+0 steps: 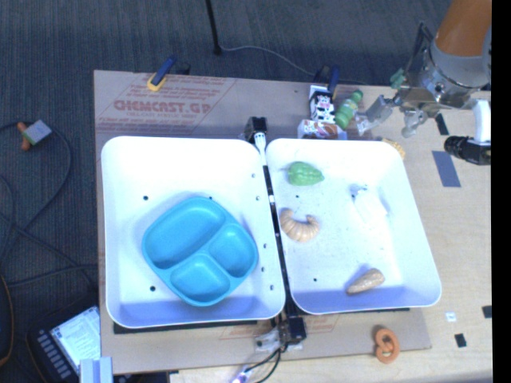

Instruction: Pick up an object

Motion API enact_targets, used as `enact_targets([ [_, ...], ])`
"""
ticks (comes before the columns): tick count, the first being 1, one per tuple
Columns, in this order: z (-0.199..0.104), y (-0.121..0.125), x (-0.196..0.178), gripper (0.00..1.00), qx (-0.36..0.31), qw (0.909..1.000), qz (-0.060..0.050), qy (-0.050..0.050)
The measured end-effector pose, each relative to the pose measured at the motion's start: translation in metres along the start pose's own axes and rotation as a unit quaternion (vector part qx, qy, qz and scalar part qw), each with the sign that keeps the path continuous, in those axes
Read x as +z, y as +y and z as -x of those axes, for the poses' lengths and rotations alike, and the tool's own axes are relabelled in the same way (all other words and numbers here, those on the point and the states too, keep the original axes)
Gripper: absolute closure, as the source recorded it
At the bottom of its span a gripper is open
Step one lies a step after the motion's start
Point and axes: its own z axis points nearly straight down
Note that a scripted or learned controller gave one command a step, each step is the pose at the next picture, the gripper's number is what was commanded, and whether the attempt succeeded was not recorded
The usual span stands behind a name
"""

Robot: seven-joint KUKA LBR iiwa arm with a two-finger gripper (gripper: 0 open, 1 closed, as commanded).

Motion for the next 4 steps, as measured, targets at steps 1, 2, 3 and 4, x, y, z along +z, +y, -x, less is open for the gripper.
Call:
enact_targets([
  [1,0.007,0.004,0.151,0.0,0.0,1.0,-0.002,0.001],
  [2,-0.038,-0.021,0.19,0.0,0.0,1.0,0.003,-0.001],
  [3,-0.051,-0.055,0.071,0.0,0.0,1.0,0.002,0.0],
  [4,-0.069,-0.044,0.19,0.0,0.0,1.0,0.003,0.0],
])
